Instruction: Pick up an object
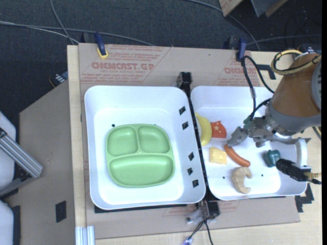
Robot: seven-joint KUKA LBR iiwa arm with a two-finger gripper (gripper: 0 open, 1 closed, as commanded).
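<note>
1. Hot dog (238, 155), the small toy nearest the arm's tool, lies on the floor of the right bin (265, 185), its long axis running from upper left to lower right in the camera view.
2. The arm (296, 93), grey with an orange band, reaches in from the right and hangs over the right bin.
3. The left bin (97, 152) holds a green divided tray (139, 154), well apart from the arm.
4. The gripper (240, 136) sits just above and beside the hot dog's upper end; whether it is spread or closed, I cannot tell.
5. Room is tight, I judge: a cheese wedge (218, 155), a croissant (241, 179), a red piece (218, 129) and a yellow piece (205, 129) crowd close.
</note>
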